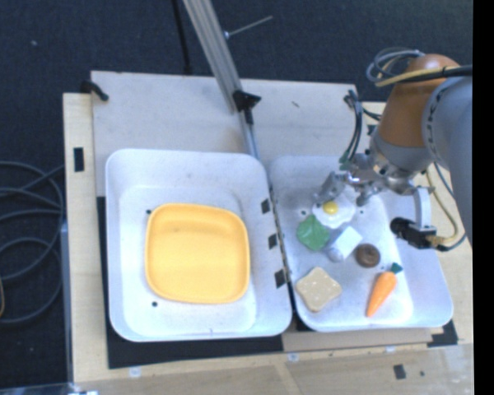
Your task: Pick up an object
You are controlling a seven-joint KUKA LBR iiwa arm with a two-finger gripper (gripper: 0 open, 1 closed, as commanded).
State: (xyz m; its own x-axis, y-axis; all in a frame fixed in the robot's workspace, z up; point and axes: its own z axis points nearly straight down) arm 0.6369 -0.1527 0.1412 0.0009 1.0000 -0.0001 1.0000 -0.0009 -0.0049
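No text, label, brand, number or sign can be read anywhere on the bench or in the bins. Small dark marks are seen along the bench edges at 9 and 6 o'clock, but they are too small to be made out.

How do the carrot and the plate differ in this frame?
The carrot is orange with a green tip; the plate is plain yellow. The carrot is small and tapered; the plate is broad, flat and squarish with rounded corners. The carrot lies aslant in the right bin among other items; the plate lies alone in the left bin. Both rest on a bin floor, apart from the end effector.
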